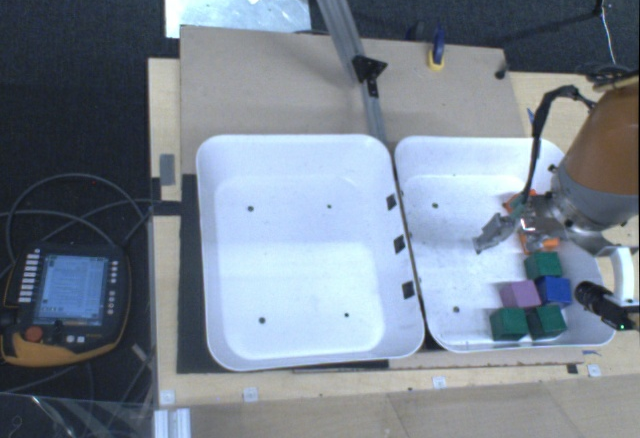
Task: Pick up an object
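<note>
Smooth white plastic bins (300, 156) on a matt brown board (280, 76), dark carpet (80, 26).

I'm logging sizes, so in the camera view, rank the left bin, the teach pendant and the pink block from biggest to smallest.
1. left bin
2. teach pendant
3. pink block

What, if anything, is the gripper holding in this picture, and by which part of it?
Nothing shows between the gripper's tips. It hangs over bare floor of the right bin, apart from the cluster of blocks in that bin's near right corner.
</note>
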{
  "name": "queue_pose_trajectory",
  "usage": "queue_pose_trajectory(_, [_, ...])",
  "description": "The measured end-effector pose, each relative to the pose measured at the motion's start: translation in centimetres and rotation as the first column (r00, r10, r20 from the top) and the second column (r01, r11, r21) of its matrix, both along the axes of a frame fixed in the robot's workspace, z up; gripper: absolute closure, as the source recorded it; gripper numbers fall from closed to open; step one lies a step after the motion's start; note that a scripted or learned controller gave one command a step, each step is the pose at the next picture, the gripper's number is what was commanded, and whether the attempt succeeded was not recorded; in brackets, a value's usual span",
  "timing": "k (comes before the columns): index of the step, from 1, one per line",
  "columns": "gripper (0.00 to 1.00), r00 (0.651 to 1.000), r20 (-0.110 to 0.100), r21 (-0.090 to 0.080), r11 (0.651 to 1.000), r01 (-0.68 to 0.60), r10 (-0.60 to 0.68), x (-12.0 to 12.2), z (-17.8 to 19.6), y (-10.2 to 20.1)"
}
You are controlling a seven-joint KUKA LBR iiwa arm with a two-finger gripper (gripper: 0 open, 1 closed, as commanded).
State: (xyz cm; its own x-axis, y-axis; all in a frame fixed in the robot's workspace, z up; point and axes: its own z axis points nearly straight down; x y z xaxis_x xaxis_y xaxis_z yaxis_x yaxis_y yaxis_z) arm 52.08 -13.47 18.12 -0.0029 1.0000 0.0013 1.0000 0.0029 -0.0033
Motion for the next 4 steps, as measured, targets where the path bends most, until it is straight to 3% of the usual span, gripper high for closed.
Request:
queue_pose_trajectory(1, [0.00,1.000,0.000,0.000,1.000,0.002,-0.002,0.1,-5.5,-1.0])
queue_pose_trajectory(2, [1.00,1.000,0.007,-0.002,1.000,-0.002,0.002,0.3,-4.1,-1.0])
queue_pose_trajectory(4, [1.00,1.000,0.012,-0.004,1.000,-0.002,0.002,0.9,7.8,-0.8])
